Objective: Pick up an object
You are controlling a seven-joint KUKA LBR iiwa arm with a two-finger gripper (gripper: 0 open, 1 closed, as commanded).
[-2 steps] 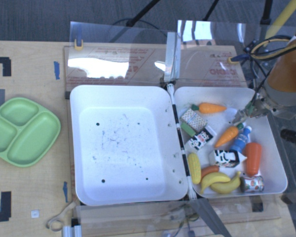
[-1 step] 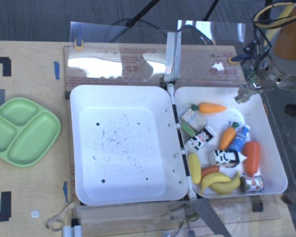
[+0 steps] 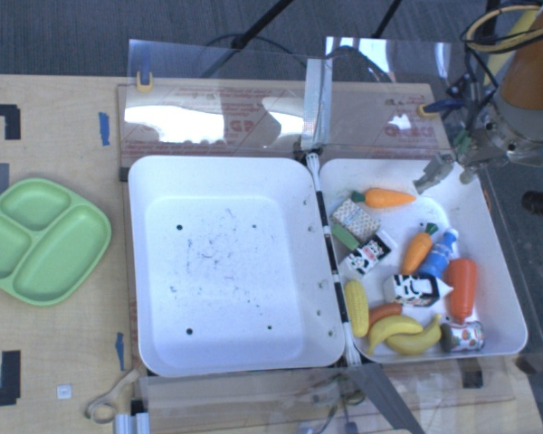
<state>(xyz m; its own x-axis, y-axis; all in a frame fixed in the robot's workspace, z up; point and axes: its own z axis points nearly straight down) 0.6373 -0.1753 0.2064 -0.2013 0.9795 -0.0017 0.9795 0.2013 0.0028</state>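
While the gripper (image 3: 445,172) hangs by the carrot (image 3: 388,198), its state cannot be told.
Light, stiff, slippery plastic is judged; mid-body hold is advised.

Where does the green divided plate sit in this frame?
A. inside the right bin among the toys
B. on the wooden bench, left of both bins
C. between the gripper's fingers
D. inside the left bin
B. The green divided plate lies on the wooden bench, to the left of the left bin and outside both bins.
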